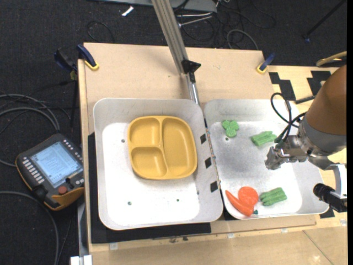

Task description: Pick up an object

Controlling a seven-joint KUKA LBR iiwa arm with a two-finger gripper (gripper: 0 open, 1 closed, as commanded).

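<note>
The right bin (242,164) holds several small objects. A green lumpy piece (230,128) lies near its top left, and a green block (262,138) rests a little to the right. At the bin's front sit an orange-red piece (244,199) and another green block (273,196) side by side. My gripper (274,160) hangs over the right part of this bin, just below and right of the upper green block and apart from it. I see nothing between its fingers.
The left bin (110,148) bears a yellow divided plate (162,147) with three compartments. A slanted metal pole (171,26) rises from the seam between the bins. A teach pendant (49,170) lies on the floor at left.
</note>
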